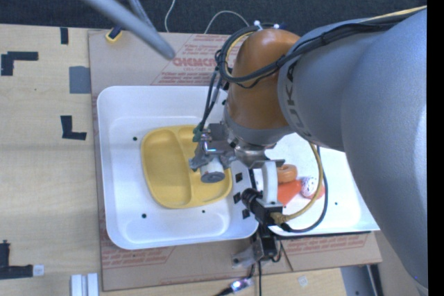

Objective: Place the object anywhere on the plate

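A yellow divided plate (166, 166) lies in the left white bin (121, 149). My gripper (210, 164) hangs over the plate's right rim, under the orange wrist band (260, 69). The arm's bulk hides most of what lies beneath it. A small round grey part shows at the gripper's lower end, and I cannot tell whether it belongs to the gripper. In the right bin (347, 215) an orange object (286, 180) peeks out beside the arm, with a small red and white object (306, 186) next to it.
The big grey arm covers most of the right bin and the wall between the bins. Cables loop around the wrist and hang down to the bench's front edge. Cardboard lies under both bins. A grey pole slants across the top left.
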Tool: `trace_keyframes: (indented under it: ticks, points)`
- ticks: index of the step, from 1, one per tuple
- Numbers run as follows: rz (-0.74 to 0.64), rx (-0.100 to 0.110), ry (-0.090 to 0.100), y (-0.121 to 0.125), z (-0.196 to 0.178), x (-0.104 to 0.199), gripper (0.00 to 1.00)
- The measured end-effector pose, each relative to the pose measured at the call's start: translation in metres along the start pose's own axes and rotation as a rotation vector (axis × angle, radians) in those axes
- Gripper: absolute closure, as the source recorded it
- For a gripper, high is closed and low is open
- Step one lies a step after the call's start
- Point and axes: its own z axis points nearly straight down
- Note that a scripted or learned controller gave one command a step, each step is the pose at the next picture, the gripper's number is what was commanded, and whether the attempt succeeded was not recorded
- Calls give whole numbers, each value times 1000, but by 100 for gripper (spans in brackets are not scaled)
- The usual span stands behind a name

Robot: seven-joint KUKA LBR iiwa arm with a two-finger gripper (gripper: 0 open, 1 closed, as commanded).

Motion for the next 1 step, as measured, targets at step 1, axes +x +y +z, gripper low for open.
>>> trace_keyframes:
  ticks: [1]
  points:
    - [4,-1,-1,1,0,-3,0]
